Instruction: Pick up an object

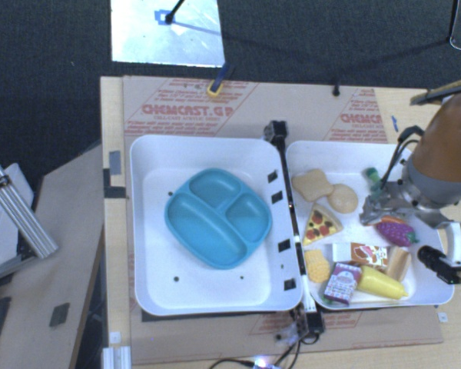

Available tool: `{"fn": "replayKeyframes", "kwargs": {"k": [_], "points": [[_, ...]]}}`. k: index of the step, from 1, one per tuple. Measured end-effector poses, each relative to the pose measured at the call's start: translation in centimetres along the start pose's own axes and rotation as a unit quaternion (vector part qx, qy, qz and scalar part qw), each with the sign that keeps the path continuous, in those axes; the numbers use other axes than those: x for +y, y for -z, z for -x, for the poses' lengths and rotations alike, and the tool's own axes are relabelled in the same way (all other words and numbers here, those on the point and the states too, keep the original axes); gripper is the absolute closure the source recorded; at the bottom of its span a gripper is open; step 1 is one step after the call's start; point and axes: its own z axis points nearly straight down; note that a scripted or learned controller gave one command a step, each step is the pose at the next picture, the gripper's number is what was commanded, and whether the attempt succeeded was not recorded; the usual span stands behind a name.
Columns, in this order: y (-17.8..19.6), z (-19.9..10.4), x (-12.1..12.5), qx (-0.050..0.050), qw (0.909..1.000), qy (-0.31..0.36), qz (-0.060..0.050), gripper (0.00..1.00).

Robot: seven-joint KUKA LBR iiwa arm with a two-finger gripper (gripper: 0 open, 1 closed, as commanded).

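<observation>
My gripper (378,206) hangs low over the right bin (346,157), near its right side, at the end of the grey arm with its orange band (453,141). Just below and right of it lies a purple bunch of grapes (394,231). A small green item (374,177) sits just above it. To its left are a round beige biscuit (343,198), a beige bread piece (313,183) and a pizza slice (322,225). I see nothing held in the gripper.
Along the right bin's front lie a yellow waffle (317,265), a pink carton (342,283), a yellow fruit (382,284), a red-and-white packet (366,254) and a tan stick (399,264). The left bin (150,175) holds a blue divided plate (217,217).
</observation>
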Motion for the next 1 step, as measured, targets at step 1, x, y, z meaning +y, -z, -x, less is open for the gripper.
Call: {"fn": "replayKeyframes", "kwargs": {"k": [1], "points": [[4.47,0.36,-0.20,0.000,1.0000,0.000,0.000,1.00]]}}
